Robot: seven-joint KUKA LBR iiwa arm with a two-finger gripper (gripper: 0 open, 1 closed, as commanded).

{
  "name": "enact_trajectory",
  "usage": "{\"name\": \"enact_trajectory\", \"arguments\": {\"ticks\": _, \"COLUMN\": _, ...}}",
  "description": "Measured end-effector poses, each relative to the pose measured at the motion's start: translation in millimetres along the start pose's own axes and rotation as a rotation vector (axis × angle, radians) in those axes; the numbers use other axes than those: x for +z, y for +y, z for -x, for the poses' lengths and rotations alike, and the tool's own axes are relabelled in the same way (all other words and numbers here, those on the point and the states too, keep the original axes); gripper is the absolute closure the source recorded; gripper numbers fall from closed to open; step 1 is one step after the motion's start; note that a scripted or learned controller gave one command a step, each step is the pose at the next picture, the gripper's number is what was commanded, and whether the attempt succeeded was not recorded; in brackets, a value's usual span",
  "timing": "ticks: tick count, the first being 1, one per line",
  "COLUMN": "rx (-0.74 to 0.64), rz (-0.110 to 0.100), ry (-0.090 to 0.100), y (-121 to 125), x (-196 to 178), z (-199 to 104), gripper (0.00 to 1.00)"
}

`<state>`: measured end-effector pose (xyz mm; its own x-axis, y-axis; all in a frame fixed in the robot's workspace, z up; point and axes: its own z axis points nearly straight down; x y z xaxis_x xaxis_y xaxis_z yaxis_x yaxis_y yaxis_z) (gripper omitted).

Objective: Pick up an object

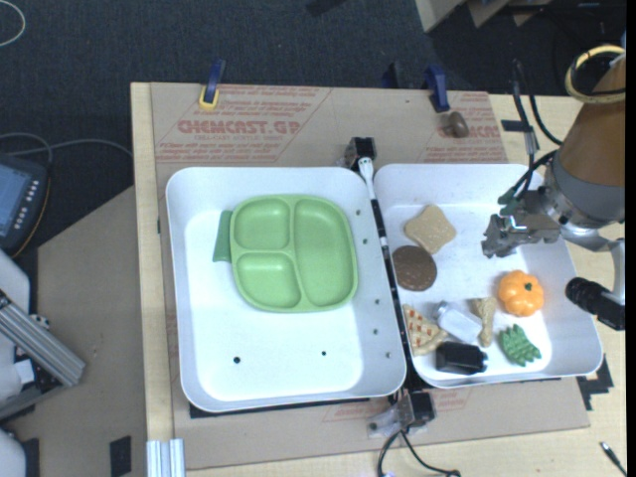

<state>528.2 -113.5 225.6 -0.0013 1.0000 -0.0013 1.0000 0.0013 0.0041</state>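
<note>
My gripper (505, 235) hangs over the right bin (467, 192), near its right side, just above and left of an orange toy pumpkin (520, 293). Nothing can be seen in its grasp. Left of it lie a tan bread slice (429, 229) and a round brown cookie (414, 267). Along the bin's front edge sit a waffle-like piece (423, 330), a small clear-white item (459, 322), a beige bone-shaped piece (485, 317), a black block (460, 358) and a green leafy toy (519, 345).
The left bin (199, 296) holds a green divided plate (294, 251). A black divider strip (378, 237) separates the two bins. Clamps (210, 85) hold the cardboard base at the back. The arm's grey and orange body (596, 157) stands over the right edge.
</note>
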Motion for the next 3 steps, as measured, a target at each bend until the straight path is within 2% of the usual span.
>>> {"name": "enact_trajectory", "arguments": {"ticks": 2, "rx": -0.005, "rz": 0.000, "ry": 0.002, "y": 40.4, "x": -7.3, "z": -83.8, "gripper": 1.00}}
{"name": "enact_trajectory", "arguments": {"ticks": 3, "rx": -0.004, "rz": -0.001, "ry": 0.002, "y": 63.5, "x": 2.9, "z": -125.1, "gripper": 1.00}}
